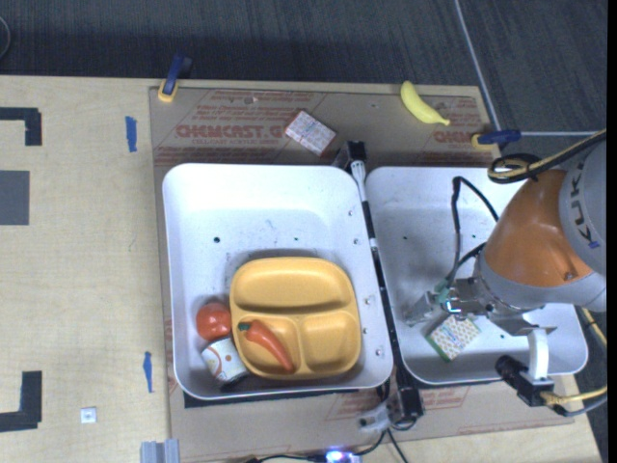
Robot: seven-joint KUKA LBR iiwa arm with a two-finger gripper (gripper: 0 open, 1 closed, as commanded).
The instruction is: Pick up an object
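Camera view from above: a pale wooden table [77, 287] carries two shallow white bins side by side on a cardboard sheet [241, 123]. The left bin [183, 210] holds a yellow divided tray [294, 312] with an orange and red carrot-shaped toy [265, 343] lying in its lower left compartment. A red ball [212, 319] touches the tray's left edge, and a small white and orange toy [224, 360] sits just below the ball. In the right bin [405, 201], a small flat packet with a green and white pattern [453, 336] lies near the front wall. The grey arm with its orange band [535, 239] reaches in from the right, and the hand [445, 302] hangs low, just above the packet, possibly touching it. Whether the hand is released or clenched, I cannot tell. Behind the bins, a small patterned box [310, 131] and a yellow banana [422, 104] rest on the cardboard.
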